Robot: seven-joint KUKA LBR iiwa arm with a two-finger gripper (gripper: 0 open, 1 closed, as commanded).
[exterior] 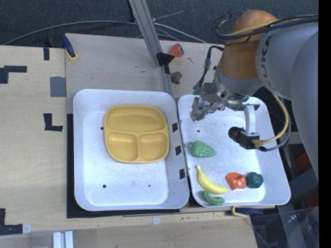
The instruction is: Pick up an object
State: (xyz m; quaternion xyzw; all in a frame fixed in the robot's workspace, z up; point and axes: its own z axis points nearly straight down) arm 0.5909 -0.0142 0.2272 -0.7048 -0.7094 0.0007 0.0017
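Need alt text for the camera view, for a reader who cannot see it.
The gripper hangs over the right bin, above a green bumpy fruit, banana, red piece and dark green piece. The left bin holds a yellow divided plate.

No text, label, brand or number can be read with any certainty; dark letters on the grey arm (289, 45) at right are cut off and illegible

Place: robotics lab
Signs: arm (279, 45) reaching in at 2 o'clock; cables (103, 26) trailing at 12; taped bench (31, 138) holding bins (83, 138) of toy food
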